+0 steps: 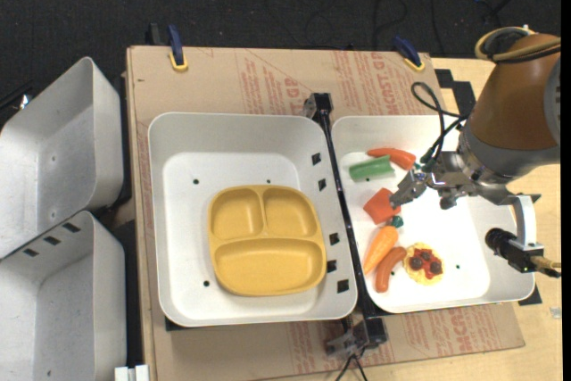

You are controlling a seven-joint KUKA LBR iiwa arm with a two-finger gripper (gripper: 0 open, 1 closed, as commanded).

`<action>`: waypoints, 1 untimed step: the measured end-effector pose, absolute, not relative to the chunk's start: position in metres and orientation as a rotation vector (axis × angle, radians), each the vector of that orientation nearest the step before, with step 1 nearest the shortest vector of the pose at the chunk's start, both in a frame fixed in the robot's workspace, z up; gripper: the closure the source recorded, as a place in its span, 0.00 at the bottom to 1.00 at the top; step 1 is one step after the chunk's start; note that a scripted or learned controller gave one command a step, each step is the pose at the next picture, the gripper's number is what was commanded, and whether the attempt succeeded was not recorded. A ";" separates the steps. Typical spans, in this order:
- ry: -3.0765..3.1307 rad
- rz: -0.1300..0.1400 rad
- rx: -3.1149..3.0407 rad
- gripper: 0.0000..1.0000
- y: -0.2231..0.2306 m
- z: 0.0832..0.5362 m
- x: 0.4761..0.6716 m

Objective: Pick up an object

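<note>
The right bin (464,285) holds several toy foods. A green piece (370,167) and an orange-red pepper (393,156) lie at its back left. A red block (379,205) sits in the middle left, with an orange carrot (382,245) and a brown sausage (389,268) in front of it. A small pizza with dark toppings (424,263) lies to their right. My gripper (406,194) hangs just right of the red block, its dark fingers pointing left and down toward it. I see nothing between the fingers.
The left bin (178,281) holds a yellow divided tray (266,238). A black divider (335,192) separates the two bins. The arm's orange band (517,94) looms over the right bin's back right. Grey bin lids (53,192) lie off the bench to the left.
</note>
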State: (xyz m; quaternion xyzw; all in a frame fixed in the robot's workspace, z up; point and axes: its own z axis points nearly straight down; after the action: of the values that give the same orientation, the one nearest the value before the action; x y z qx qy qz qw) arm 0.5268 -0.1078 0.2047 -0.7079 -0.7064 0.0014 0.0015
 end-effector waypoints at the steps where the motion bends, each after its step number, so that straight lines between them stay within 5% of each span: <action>1: -2.217 0.004 -2.221 0.00 -0.110 0.161 0.522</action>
State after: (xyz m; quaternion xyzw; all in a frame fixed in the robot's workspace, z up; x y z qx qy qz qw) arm 0.5217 -0.1098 0.1605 -0.7077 -0.7065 0.0013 0.0016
